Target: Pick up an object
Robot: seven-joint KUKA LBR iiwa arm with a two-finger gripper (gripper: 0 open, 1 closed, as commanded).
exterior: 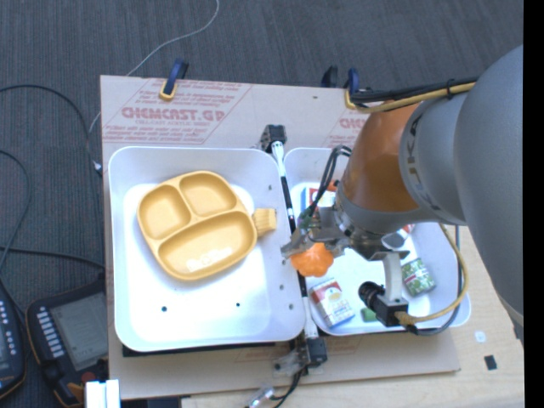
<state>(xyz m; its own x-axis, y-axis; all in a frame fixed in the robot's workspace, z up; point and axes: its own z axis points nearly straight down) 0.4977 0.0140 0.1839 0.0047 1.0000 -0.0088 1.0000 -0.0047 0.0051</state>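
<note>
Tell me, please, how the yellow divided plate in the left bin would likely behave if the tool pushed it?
The yellow divided plate looks like rigid moulded plastic, so it would probably slide whole rather than flex. It lies flat and broad on the left white bin, so tipping seems unlikely. Its small side handle might make it pivot.

arm (pixel 476 134): bulky grey casing; orange band (pixel 382 164) | black cable; yellow cable (pixel 438 308)

Red print reading "CHEMCAST GP" runs along the tabletop's (pixel 280 100) far edge, left side; smaller lines illegible.
</note>
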